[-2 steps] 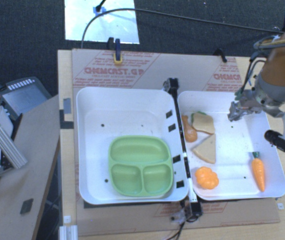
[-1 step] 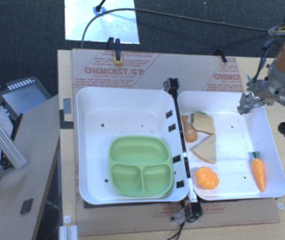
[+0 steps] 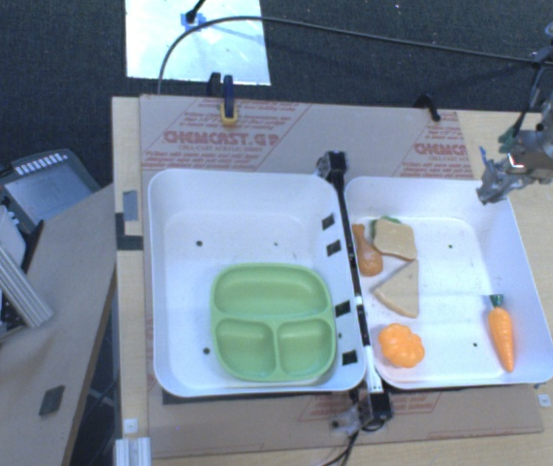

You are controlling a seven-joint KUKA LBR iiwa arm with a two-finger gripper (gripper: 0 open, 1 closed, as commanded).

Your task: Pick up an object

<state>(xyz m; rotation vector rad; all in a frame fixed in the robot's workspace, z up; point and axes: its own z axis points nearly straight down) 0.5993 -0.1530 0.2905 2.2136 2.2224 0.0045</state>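
The right bin [image 3: 534, 289] holds a carrot [image 3: 502, 332] near its right wall, an orange pumpkin-like piece [image 3: 402, 346] at the front left, a tan wedge of bread or cheese [image 3: 402, 288], a sandwich slice with green filling [image 3: 394, 237] and a small orange-brown sausage [image 3: 367, 251] by the left wall. My gripper [image 3: 495, 182] hangs above the far right corner of that bin, well away from the food pieces. Nothing shows between its fingers.
The left bin [image 3: 175, 260] holds a green divided plate [image 3: 273, 321]. A black divider clip strip [image 3: 344, 260] runs between the bins. Cardboard [image 3: 257, 134] lies under both bins. A cable [image 3: 374, 35] crosses the back. A grey device [image 3: 48, 187] sits at the left.
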